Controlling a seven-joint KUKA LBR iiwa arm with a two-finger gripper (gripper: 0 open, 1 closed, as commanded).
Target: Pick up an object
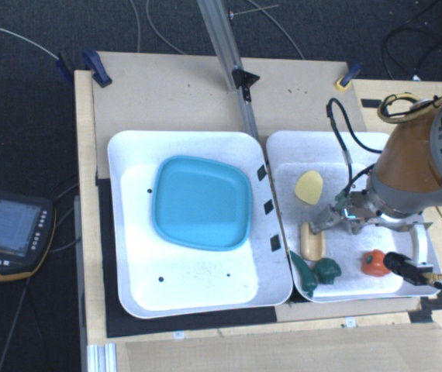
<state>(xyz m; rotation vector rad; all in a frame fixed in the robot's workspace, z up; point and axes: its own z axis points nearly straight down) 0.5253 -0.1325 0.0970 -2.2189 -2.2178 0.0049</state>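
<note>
The right bin (298, 142) holds a few small things. A pale yellow rounded piece (309, 187) lies near its back left. A tan wooden block (312, 243) lies lower down, with a dark green object (319, 271) at the bin's front left corner. A red-orange round object (373, 263) sits near the front right. My gripper (327, 222) hangs low in this bin, just above and to the right of the tan block's upper end. Nothing is visibly held in it.
The left bin (128, 208) holds a large light-blue square plate (202, 201). An aluminium pole (225, 33) slants in from the top and ends between the bins. The arm (411, 165) covers the right bin's right side.
</note>
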